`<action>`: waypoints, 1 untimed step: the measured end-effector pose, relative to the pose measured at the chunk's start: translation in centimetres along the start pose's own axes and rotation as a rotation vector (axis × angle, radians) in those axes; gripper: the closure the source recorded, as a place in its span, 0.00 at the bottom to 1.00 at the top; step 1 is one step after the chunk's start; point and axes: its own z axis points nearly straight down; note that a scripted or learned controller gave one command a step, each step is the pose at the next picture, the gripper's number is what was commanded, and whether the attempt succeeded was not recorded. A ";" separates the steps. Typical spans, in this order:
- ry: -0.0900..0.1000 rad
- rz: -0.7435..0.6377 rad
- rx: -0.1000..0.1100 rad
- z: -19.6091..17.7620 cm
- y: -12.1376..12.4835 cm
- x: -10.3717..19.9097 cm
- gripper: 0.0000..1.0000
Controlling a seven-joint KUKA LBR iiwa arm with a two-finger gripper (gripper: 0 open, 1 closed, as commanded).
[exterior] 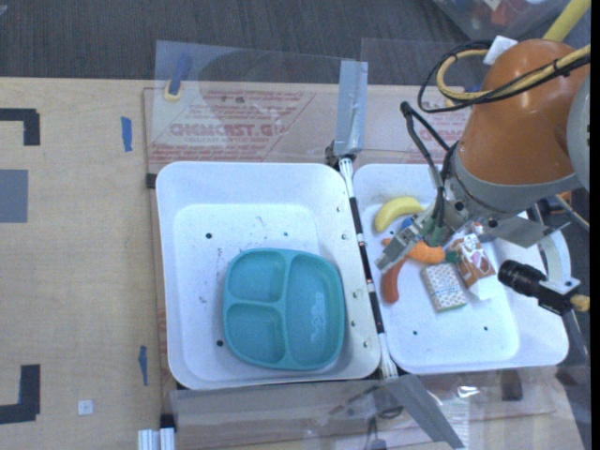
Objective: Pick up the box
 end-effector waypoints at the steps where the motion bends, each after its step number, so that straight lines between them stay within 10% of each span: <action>1: -0.002 0.008 0.000 1.6 -0.7 -7.4 0.00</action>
